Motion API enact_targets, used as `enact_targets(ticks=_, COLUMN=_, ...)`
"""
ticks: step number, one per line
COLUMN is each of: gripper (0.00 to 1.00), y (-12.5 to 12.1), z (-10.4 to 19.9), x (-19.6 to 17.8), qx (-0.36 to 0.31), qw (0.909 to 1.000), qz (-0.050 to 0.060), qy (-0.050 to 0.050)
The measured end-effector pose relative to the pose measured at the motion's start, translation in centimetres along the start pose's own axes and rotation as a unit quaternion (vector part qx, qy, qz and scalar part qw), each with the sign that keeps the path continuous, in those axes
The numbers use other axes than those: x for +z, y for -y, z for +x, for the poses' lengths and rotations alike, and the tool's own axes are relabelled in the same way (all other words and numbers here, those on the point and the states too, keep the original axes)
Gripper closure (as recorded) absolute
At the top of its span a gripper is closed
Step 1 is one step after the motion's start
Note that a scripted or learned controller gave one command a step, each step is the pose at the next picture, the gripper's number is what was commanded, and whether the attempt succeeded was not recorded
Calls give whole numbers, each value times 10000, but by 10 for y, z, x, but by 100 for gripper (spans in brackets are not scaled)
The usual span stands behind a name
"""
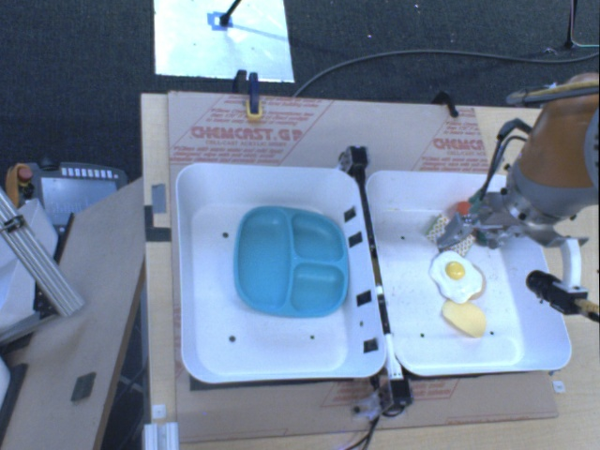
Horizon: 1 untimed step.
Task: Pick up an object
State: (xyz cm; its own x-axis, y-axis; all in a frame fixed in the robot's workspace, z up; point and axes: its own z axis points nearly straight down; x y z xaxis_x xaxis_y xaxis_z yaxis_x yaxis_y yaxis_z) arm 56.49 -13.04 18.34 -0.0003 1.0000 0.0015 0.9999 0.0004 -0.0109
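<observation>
Though partly blurred, arm (553, 157) over egg (456, 276).

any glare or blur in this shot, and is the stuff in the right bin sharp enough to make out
Camera view: strong glare on the shiny sheet behind the bench; even light on both bins, soft shadows. The fried egg toy and yellow piece read clearly; the claw looks slightly soft, the small items beside it hard to identify.

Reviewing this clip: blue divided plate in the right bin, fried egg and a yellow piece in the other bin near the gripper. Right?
One thing is wrong: the camera view shows the blue plate in the left bin. The fried egg and yellow piece lie in the right bin, near the gripper.
</observation>
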Motion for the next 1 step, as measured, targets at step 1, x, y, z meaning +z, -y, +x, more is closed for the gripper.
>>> enact_targets(ticks=1, gripper=0, y=-3, z=0, x=-6, qx=-12, qw=10000, qz=-59, qy=8)
